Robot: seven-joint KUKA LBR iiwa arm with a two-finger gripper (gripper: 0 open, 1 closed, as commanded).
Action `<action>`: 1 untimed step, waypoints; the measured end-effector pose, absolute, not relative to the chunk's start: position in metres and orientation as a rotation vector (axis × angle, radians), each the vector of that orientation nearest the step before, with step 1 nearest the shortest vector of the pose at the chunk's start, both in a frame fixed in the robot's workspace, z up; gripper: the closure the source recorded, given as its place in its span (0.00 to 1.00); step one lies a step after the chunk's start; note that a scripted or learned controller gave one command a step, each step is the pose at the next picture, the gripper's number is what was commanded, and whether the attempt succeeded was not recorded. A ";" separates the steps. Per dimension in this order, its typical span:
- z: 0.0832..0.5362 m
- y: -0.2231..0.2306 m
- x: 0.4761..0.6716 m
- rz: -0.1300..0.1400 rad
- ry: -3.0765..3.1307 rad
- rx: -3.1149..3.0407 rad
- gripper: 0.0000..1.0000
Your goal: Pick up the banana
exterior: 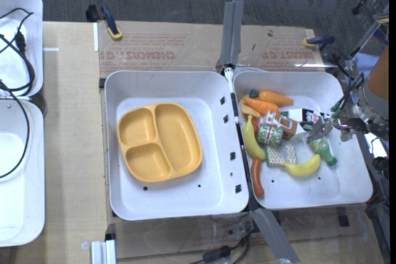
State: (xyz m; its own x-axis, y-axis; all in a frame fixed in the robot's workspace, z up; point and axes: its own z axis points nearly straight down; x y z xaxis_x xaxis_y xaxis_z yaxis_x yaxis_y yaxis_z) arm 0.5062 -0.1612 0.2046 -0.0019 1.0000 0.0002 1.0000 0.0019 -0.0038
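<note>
A yellow banana (303, 166) lies curved near the front of the right bin (356, 191). A second yellow banana-shaped piece (250, 140) lies along that bin's left wall. My gripper (320, 127) reaches in from the right and hovers over the bin's middle right, just above a small green bottle (324, 150). It is behind and to the right of the front banana and apart from it. The fingers look open with nothing between them.
The right bin also holds carrots (267, 100), a red sausage (257, 177), a green-labelled can (270, 133), a yellow sponge (281, 155) and a black-and-white card (307, 114). A yellow divided plate (159, 141) sits in the left bin (117, 195).
</note>
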 end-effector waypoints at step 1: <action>0.095 -0.167 0.508 -0.003 -2.231 -2.217 0.00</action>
State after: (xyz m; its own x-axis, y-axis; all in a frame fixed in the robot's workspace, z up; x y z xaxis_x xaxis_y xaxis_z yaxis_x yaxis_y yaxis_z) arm 0.5082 -0.1666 0.0949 -0.0063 1.0000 -0.0016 1.0000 0.0063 0.0044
